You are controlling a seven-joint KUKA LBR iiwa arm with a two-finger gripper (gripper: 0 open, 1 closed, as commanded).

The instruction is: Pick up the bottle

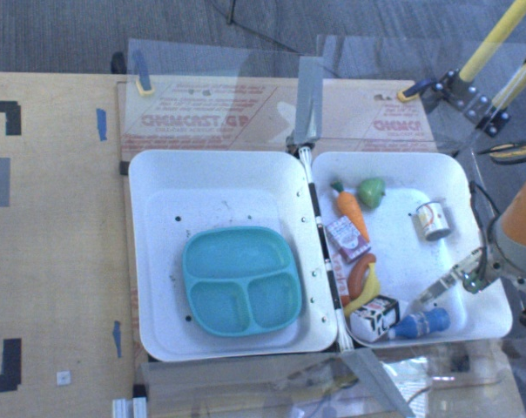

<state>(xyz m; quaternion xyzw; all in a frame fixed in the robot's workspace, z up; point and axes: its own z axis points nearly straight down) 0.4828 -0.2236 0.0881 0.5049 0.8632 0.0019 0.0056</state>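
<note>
The bottle (417, 326) is small and blue, lying on its side near the front wall of the right bin (402, 165). It rests just right of a black-and-white patterned box (375, 317). My gripper (430, 293) hangs low in the right bin, slanting down to the left from the grey wrist at the view's right. Its tip is just above and slightly behind the bottle, apart from it. Nothing shows in its grasp.
The right bin also holds a carrot (352, 213), a green pepper (371, 192), a small can (432, 220), a snack packet (347, 237) and a banana (362, 287). A teal divided plate (242, 279) lies in the left bin (158, 198).
</note>
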